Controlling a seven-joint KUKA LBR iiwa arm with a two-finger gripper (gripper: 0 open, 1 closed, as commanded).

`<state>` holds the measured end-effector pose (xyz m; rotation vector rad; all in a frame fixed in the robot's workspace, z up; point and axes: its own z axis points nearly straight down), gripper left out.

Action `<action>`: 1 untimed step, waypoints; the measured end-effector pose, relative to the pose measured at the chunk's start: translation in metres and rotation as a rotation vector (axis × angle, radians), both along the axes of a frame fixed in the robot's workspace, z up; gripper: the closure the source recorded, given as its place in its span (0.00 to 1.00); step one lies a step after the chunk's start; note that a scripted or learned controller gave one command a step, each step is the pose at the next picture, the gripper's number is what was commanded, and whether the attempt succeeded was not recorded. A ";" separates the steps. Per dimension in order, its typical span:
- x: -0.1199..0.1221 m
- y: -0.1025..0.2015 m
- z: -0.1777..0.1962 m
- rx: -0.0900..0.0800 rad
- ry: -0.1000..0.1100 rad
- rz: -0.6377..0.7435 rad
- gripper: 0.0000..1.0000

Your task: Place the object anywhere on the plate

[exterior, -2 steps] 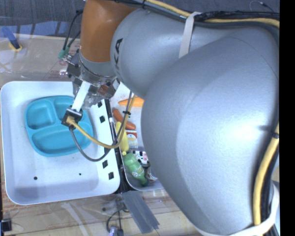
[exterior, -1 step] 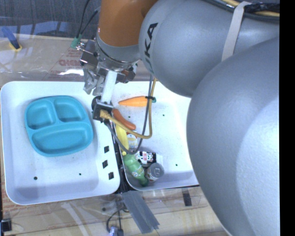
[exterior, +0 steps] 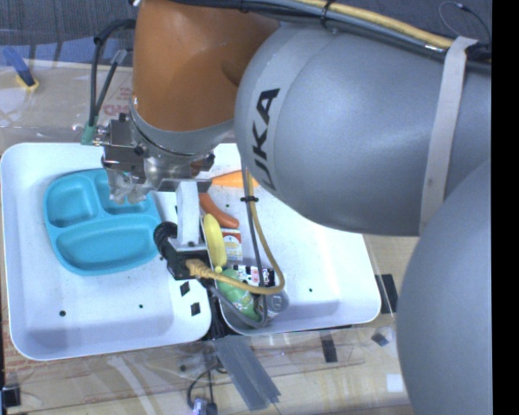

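Blue and divided into compartments, the plate (exterior: 99,227) lies in the left white bin (exterior: 35,318), nothing resting on its visible surface. Above its upper right compartment hangs the gripper (exterior: 125,188), beneath the arm's orange band (exterior: 186,50); whether it is released or clenched, I cannot tell. Between the bins, a yellow banana-shaped toy (exterior: 213,242) lies beside an orange carrot-like piece (exterior: 218,210), with a green object (exterior: 242,301) in a metal bowl (exterior: 277,305) lower down in the right bin (exterior: 329,284).
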<state>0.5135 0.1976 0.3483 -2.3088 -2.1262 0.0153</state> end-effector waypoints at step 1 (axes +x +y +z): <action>-0.024 -0.013 -0.114 0.000 0.002 0.080 1.00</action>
